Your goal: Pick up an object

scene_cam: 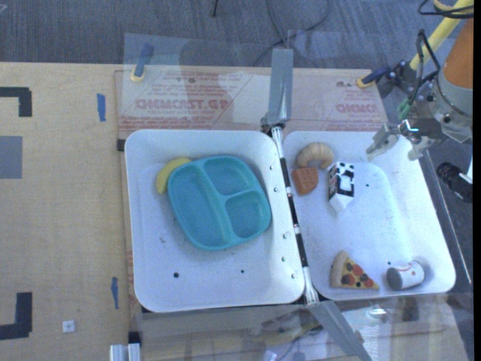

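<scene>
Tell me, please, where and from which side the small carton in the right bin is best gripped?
Probably across the black-and-white carton at its narrow sides, coming from above. It lies flat and elongated, apart from the orange piece on its left, so its long edges look free. The hand hovers over the bin's far right corner.

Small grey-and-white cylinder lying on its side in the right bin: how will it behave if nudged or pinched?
The small grey-and-white cylinder lies on its side, so a nudge across its axis would probably roll it. It sits close to the right white bin's near corner, which may stop it. Its rounded body could slip from a pinch unless the gripper closes squarely.
</scene>
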`<state>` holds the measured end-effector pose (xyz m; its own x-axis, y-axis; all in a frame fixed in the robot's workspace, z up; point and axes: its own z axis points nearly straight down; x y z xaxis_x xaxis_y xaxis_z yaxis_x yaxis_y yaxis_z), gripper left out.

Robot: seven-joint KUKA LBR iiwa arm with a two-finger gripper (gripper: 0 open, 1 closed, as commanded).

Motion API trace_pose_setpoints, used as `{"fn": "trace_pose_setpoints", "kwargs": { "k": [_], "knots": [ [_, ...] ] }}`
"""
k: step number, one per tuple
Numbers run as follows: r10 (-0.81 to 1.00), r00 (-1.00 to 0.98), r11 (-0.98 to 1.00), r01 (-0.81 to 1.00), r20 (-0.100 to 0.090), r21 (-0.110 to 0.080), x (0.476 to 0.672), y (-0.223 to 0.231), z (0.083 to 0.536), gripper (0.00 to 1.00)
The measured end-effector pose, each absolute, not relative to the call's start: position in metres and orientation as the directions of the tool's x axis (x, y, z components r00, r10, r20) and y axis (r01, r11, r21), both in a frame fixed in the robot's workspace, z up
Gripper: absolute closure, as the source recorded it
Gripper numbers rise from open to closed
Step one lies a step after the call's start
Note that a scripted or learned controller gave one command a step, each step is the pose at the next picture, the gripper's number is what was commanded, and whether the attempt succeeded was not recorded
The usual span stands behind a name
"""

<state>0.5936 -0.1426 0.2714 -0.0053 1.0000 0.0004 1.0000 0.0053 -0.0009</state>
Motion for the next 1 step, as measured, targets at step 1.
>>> {"fn": "trace_pose_setpoints", "kwargs": {
  "k": [1],
  "knots": [
    [0.998, -0.058, 0.058, 0.998, 0.000, 0.000, 0.5967, -0.1227, 0.1067, 0.00]
  ]
}}
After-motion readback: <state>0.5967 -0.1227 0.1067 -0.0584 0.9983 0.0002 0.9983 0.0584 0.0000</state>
